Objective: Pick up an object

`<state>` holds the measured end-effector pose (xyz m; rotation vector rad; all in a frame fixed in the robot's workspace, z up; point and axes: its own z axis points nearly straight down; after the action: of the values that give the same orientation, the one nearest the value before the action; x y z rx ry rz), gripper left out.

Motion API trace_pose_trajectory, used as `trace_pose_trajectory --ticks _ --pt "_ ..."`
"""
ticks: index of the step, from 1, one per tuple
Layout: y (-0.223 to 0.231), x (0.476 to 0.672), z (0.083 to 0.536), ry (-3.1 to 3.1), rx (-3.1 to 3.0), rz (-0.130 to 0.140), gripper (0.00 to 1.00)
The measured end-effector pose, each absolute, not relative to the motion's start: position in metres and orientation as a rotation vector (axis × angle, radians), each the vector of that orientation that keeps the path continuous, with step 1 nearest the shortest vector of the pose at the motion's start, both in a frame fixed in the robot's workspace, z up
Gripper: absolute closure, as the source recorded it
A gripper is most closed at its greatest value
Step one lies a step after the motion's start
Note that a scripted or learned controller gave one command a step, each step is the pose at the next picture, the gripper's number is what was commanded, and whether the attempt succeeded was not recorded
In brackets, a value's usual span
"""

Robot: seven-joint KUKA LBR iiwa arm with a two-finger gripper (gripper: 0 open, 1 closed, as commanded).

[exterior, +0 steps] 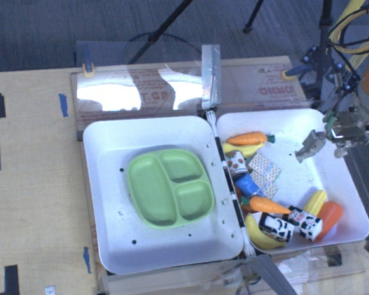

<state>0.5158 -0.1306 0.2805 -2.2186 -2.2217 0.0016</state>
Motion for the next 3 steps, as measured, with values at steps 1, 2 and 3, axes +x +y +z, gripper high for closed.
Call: trace_pose_trajectory --ticks 1,2,3 --pt "-0.098 0.484 0.158 -2.308 -2.13 0.001 0.0" --pt "-0.106 0.503 0.104 -2.421 -2.013 -0.006 0.0" --pt "-0.134 0.488 0.09 -2.514 -1.926 -0.019 0.0"
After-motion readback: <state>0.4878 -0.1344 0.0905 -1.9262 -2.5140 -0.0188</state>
